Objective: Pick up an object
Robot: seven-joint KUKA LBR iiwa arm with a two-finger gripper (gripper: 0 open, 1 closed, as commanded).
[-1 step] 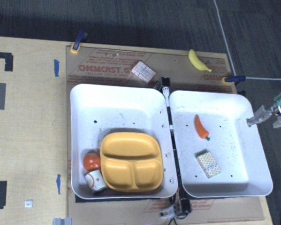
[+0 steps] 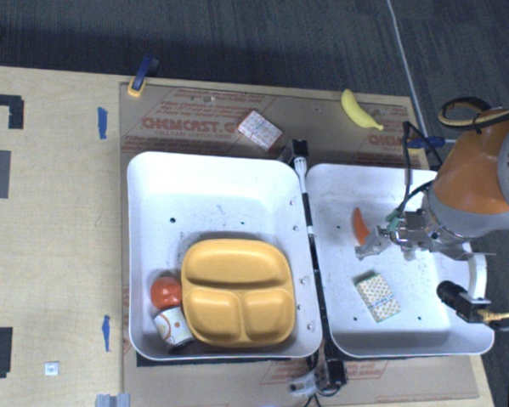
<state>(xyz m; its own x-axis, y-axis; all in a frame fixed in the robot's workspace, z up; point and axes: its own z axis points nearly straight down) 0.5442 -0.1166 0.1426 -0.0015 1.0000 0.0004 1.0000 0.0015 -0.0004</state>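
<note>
**Inspector:** The arm (image 2: 477,172) is reaching in from the right over the right bin (image 2: 426,335); the hand (image 2: 387,233) is sitting low over that bin's middle, and its state I cannot tell from this view.

**Clerk:** And the things in that bin?

**Inspector:** An orange carrot-like piece (image 2: 360,223) is lying just left of the hand, close enough that I cannot tell whether they are touching; a small patterned packet (image 2: 377,297) is lying on the bin floor below the hand, apart from it and nearer the front wall.

**Clerk:** The left bin?

**Inspector:** The left bin (image 2: 154,176) is holding a yellow divided tray (image 2: 235,291), turned upside down by the look of it; a red-orange ball (image 2: 166,292) and a white-and-orange cup-like item (image 2: 173,325) are sitting pressed against its left edge.

**Clerk:** Anything outside the bins?

**Inspector:** A yellow banana (image 2: 360,110) and a small checked packet (image 2: 258,129) are resting on the cardboard (image 2: 182,118) behind the bins; the table (image 2: 39,255) is extending to the left.
</note>
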